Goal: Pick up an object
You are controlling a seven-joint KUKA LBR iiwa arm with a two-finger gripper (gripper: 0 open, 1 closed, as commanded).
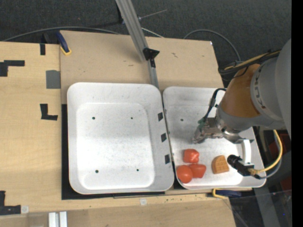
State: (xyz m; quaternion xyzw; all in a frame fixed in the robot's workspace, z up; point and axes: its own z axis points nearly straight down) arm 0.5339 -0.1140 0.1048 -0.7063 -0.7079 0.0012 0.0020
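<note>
A: What sits on the bench (109,63), going from the left?

B: First the left bin (113,136). Beside it, the right bin (187,103) has three red pieces (191,164) clustered near its front edge, touching one another, with a tan block (220,164) just to their right.

A: And the arm?

B: The grey arm (251,98) reaches over the right bin. Its claw (204,134) hangs just above the red pieces, gripping nothing I can see; released or clenched, I cannot tell.
</note>
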